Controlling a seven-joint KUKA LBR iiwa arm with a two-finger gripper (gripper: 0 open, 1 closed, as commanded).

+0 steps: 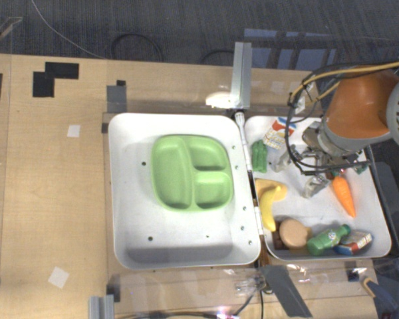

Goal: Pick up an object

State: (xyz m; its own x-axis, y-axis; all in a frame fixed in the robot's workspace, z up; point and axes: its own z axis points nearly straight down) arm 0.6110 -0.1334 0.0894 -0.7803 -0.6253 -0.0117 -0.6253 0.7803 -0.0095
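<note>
The right bin (379, 244) holds a yellow banana (269, 201), an orange carrot (344, 194), a round tan piece (293, 233), a green bottle (327, 239), a green block (259, 156) and a red-and-white packet (276, 135). My gripper (317, 181) hangs low over the middle of this bin, just left of the carrot and right of the banana. The wrist with its orange band (359, 108) covers the bin's back right part. I see nothing held between the fingers.
The left bin (130, 238) bears a green sectioned tray (190, 173). A small blue and red item (354, 244) lies by the bottle at the right bin's front. A metal post (241, 75) stands behind the bins' shared wall. Cables loop around the wrist.
</note>
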